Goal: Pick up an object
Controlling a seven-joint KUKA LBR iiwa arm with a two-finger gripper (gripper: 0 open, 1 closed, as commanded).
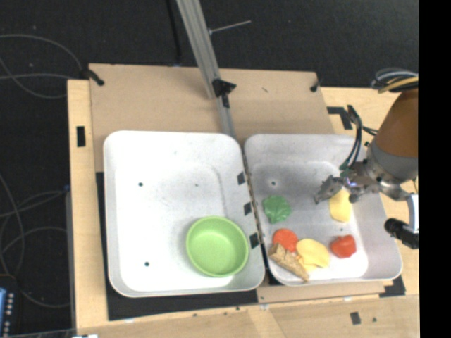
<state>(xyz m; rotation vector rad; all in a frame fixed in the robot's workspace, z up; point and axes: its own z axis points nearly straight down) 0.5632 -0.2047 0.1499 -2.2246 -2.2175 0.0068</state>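
**benchwatcher:** What's around you right now? Anything in the way?

**iiwa_arm:** I'm reaching in from the right, over the right bin (310, 150). My gripper (337, 189) sits low above that bin's right half, just beside a pale yellow object (340, 208), right at its top edge. Can't tell if I'm touching it. Whether the gripper is spread or pressed together, I honestly cannot tell from this angle, it's a dark blur. A slanted metal pole (201, 44) comes down from the top and ends near where the two bins meet, well apart from me.

**benchwatcher:** And what's in the bins?

**iiwa_arm:** Right bin: a green lumpy thing (277, 207) near the left wall, an orange-red piece (285, 237) below it, a tan wedge (290, 263) touching that at the front edge, a yellow piece (313, 252) just beside the wedge, and a red piece (343, 246) to its right, below the pale yellow one. Left bin (169, 167): a green bowl (217, 246) at the front right corner. Both bins sit on the desk (176, 94).

**benchwatcher:** Any labels or writing?

**iiwa_arm:** Nothing I can read.
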